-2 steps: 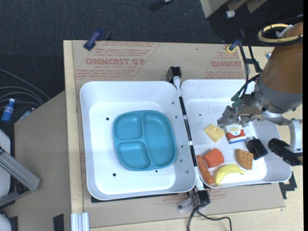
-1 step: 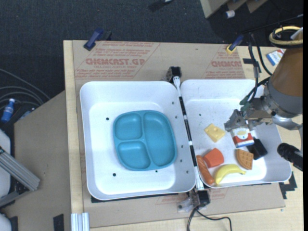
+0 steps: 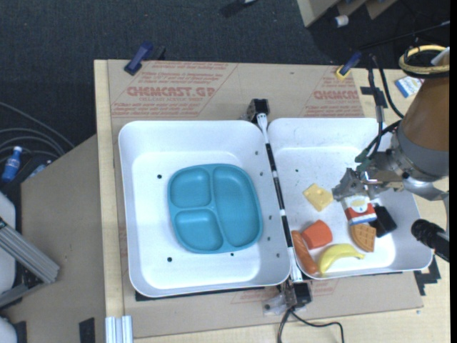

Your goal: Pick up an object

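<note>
Now the gripper [image 3: 355,185] hangs low over the right bin [image 3: 314,138], in the approach step of a pick.

Just beside its tip lie the loose objects: a yellow cheese wedge [image 3: 318,196] to the camera's left, a small red-and-white item [image 3: 358,213] just beneath it, then a waffle-patterned piece [image 3: 363,237], an orange block [image 3: 317,233] and a banana [image 3: 338,255] nearer the front wall. How wide the jaws stand I cannot tell, and nothing shows between them. The left bin [image 3: 139,191] bears a blue divided plate [image 3: 214,207]. Next, I judge, the arm must settle squarely over one object, likely the red-and-white item or the cheese, descend and close; crowded neighbours could spoil the grip.
</note>
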You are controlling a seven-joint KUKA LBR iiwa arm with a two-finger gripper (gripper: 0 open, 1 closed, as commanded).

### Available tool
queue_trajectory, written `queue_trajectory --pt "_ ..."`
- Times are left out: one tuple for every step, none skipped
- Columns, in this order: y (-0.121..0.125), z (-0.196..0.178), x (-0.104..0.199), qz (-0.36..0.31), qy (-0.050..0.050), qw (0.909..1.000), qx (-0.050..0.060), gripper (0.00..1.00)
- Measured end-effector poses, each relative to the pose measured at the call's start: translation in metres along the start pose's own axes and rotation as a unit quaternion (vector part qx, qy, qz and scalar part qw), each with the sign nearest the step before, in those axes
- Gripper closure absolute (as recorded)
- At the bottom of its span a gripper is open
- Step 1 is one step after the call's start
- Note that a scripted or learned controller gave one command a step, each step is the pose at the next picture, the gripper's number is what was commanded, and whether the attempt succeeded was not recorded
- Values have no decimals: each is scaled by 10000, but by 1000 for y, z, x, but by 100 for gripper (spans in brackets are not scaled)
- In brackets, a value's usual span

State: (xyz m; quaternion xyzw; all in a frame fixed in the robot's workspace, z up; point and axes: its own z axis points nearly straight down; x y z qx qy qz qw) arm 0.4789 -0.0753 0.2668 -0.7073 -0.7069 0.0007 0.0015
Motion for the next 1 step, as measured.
queue_trajectory --pt "58 16 -18 -1 -12 10000 -23 100"
